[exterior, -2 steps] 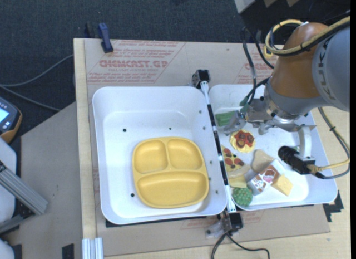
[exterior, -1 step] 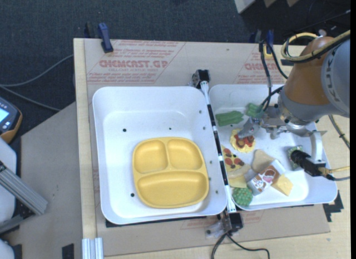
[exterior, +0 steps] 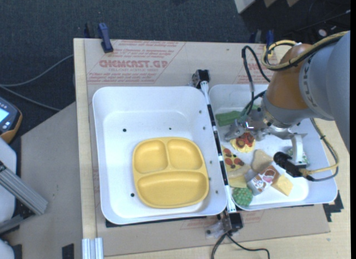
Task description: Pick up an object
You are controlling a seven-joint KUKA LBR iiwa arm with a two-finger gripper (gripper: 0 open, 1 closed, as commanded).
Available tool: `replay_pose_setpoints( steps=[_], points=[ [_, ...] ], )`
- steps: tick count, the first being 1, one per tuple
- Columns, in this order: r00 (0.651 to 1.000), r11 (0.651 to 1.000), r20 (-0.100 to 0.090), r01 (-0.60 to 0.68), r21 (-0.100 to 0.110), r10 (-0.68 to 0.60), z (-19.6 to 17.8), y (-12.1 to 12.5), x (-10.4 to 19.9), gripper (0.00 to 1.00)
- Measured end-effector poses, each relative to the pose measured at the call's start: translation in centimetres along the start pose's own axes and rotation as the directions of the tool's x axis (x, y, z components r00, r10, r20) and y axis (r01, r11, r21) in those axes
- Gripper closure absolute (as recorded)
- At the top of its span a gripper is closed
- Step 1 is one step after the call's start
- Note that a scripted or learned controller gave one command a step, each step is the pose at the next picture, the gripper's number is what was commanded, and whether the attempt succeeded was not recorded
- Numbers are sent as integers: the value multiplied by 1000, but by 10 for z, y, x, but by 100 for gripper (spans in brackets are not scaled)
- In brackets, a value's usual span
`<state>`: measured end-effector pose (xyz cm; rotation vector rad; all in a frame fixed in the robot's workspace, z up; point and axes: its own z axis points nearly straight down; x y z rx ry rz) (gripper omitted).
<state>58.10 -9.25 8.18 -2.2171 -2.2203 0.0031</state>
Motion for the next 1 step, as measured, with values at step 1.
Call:
replay_pose_setpoints(
  steps=[1],
  points=[
    [1000, 1000, 3, -1, -16, 1, -18, 4, -1, 100]
  ],
)
